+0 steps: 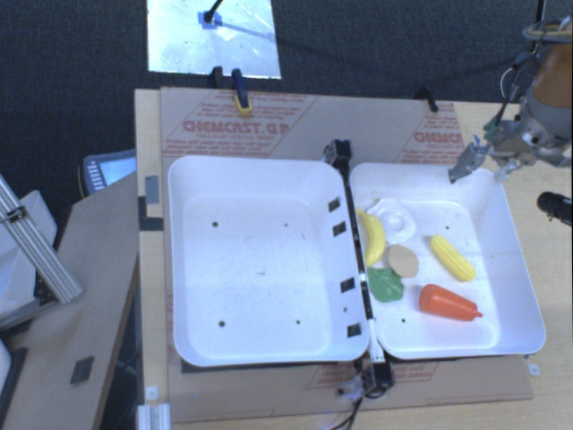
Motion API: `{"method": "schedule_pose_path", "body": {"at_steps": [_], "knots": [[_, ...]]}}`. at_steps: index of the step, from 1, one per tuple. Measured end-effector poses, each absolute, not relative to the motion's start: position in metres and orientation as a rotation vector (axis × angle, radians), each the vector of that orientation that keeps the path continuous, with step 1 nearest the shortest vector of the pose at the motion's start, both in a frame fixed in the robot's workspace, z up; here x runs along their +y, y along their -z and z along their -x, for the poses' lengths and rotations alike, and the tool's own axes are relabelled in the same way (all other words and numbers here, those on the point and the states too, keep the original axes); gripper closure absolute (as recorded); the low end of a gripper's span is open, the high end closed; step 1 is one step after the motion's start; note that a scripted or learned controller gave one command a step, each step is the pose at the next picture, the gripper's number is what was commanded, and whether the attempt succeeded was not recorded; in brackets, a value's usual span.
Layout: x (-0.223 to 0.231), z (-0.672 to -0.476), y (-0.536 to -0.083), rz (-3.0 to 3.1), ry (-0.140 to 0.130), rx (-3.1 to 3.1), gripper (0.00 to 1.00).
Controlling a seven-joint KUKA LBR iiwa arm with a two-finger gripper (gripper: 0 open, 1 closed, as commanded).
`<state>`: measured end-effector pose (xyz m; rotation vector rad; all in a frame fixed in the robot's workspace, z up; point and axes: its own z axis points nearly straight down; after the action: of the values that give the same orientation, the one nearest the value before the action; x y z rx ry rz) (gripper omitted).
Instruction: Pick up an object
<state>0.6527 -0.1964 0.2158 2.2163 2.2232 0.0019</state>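
Note:
My gripper (484,161) hangs above the far right corner of the right bin (515,267), open, with nothing between its fingers. In that bin lie a yellow banana (372,236) by the left wall, a white fried egg (394,219) beside it, a tan round piece (403,262), a green leafy piece (385,285), a yellow corn cob (452,257) and an orange carrot (448,303). All the objects rest on the bin floor, well below and to the left of the gripper.
The left bin (260,258) stands next to the right one, joined by a black clip strip (349,240). Both sit on a cardboard sheet (295,124). A metal plate (212,25) lies at the back, a yellow clamp (242,101) near it.

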Motion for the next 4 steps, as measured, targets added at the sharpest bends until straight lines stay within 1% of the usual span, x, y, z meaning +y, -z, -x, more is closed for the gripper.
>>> {"method": "schedule_pose_path", "body": {"at_steps": [1, 2, 3, 4], "knots": [[-0.196, -0.654, -0.227, -2.209, -0.005, 2.224, 1.00], [-0.126, -0.670, -0.179, -2.211, -0.002, 2.233, 1.00], [-0.090, -0.575, -0.250, -2.216, -0.006, 2.226, 1.00], [-0.049, -0.525, -0.250, -2.215, 0.000, 2.231, 1.00]]}}
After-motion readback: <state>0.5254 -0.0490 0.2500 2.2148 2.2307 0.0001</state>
